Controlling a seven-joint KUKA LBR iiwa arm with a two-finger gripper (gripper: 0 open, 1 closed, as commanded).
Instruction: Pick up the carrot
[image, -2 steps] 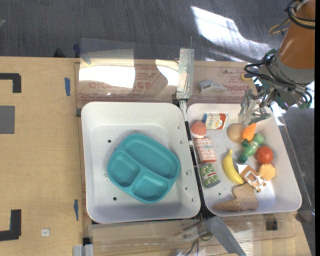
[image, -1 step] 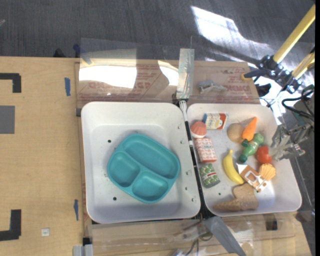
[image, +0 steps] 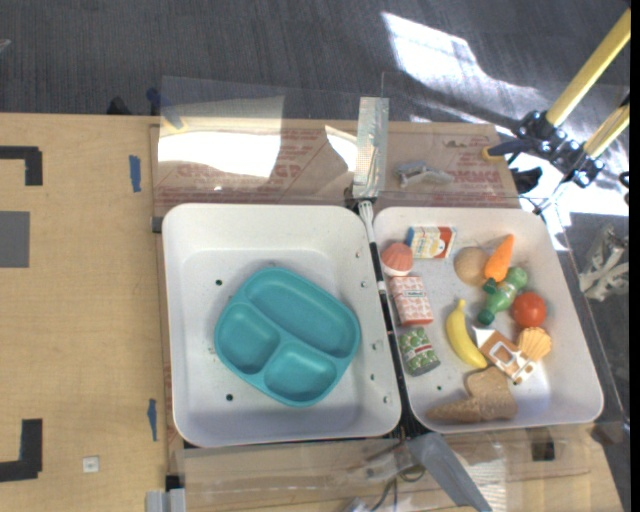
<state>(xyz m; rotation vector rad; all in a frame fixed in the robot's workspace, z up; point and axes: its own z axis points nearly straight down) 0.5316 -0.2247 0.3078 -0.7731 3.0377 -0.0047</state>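
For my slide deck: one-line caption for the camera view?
Carrot lies among toy foods in the right bin; a teal tray sits in the left bin.

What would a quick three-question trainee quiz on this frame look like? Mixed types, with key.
1. True or false: the carrot lies on the teal tray.
2. Which bin holds the carrot? A) left bin B) right bin
3. Fill in: the yellow fruit lying near the middle of the right bin is a ____.

Key: 1. False, it lies in the bin with the other toy food, while the tray sits in the left bin. 2. B. 3. banana.
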